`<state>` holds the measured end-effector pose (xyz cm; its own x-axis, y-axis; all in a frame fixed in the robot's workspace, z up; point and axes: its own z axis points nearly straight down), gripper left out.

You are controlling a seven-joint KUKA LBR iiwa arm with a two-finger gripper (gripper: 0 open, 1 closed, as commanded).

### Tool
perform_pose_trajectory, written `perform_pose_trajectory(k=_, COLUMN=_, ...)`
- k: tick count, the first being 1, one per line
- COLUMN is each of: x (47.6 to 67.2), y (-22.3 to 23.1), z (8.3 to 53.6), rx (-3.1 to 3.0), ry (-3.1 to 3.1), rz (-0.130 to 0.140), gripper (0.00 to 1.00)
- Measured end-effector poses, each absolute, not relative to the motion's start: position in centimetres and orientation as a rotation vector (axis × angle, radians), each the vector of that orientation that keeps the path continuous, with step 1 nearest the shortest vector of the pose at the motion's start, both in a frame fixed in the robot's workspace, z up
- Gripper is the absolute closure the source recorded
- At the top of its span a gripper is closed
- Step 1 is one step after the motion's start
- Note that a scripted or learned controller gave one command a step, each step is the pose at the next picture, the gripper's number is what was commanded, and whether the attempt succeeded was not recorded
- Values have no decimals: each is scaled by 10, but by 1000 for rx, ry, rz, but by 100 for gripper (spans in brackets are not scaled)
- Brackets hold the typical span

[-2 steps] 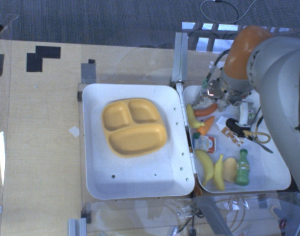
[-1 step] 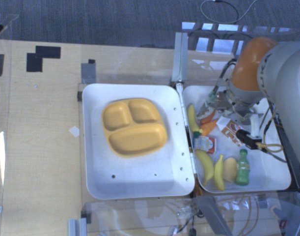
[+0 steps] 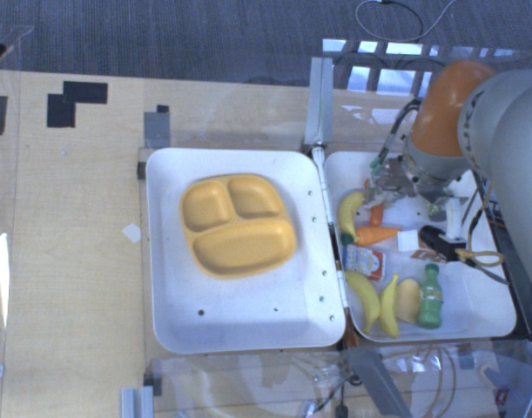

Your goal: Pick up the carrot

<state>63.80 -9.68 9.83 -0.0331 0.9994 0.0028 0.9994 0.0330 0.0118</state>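
Orange and tapered, the carrot lies in the right bin beside a banana, just under the gripper; likely light, stiff, smooth plastic, best pinched across its thick middle, finger state untellable.

carrot orange | divided plate yellow | bottle green

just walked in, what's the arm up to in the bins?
The arm's gripper is down in the right bin, right over the carrot, which lies on the bin floor beside a banana. No grasp is visible. More bananas, a green bottle and a small packet lie nearer the camera. The left bin holds a yellow divided plate.
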Motion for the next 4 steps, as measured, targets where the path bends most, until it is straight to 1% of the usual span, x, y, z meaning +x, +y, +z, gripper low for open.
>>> perform_pose_trajectory(k=1, x=613, y=-100, z=88, rx=2191, ry=2240, rz=11, gripper=100)
perform_pose_trajectory(k=2, x=517, y=-42, z=183, rx=2236, ry=2209, rz=0, gripper=100)
perform_pose_trajectory(k=3, x=517, y=-48, z=183, rx=2213, ry=2231, rz=0, gripper=100)
perform_pose_trajectory(k=4, x=517, y=-48, z=183, rx=2214, ry=2231, rz=0, gripper=0)
